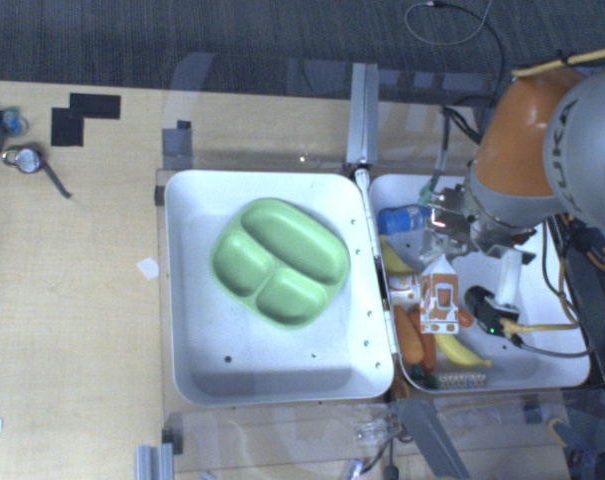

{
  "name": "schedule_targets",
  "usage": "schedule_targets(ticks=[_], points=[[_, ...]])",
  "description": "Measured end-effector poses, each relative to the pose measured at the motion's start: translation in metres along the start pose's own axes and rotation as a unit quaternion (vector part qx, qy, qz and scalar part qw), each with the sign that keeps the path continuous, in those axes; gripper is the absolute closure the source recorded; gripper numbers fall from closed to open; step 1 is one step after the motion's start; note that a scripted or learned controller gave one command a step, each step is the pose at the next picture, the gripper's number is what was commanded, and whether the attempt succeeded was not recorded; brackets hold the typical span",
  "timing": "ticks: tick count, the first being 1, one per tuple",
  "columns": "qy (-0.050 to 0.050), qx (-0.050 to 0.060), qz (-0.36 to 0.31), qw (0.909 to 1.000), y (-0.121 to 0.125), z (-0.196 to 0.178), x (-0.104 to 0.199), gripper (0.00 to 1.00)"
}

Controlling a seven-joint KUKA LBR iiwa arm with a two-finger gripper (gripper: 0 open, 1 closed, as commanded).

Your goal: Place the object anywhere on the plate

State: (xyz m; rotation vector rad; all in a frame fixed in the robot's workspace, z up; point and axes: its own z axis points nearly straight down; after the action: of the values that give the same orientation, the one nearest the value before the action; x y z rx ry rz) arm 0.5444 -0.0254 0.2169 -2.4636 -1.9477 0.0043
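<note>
Green plate [280, 261] centred in left bin [197, 368]. End effector [444, 230] over right bin [562, 368], 3 o'clock from plate; finger state cannot be told. Carton [440, 298] below it.

Grey arm [592, 138] — broad orange band [517, 138], black cables trailing alongside.
</note>
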Motion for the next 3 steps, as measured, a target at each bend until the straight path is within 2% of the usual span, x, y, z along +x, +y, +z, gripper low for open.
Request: schedule_targets(ticks=[1, 2, 3], points=[[0.000, 0.001, 0.110, 0.9940, -0.019, 0.036, 0.022, 1.00], [-0.001, 0.001, 0.047, 0.9989, 0.037, 0.036, 0.084, 1.00], [0.000, 0.000, -0.023, 0.9997, 0.073, 0.035, 0.156, 1.00]])
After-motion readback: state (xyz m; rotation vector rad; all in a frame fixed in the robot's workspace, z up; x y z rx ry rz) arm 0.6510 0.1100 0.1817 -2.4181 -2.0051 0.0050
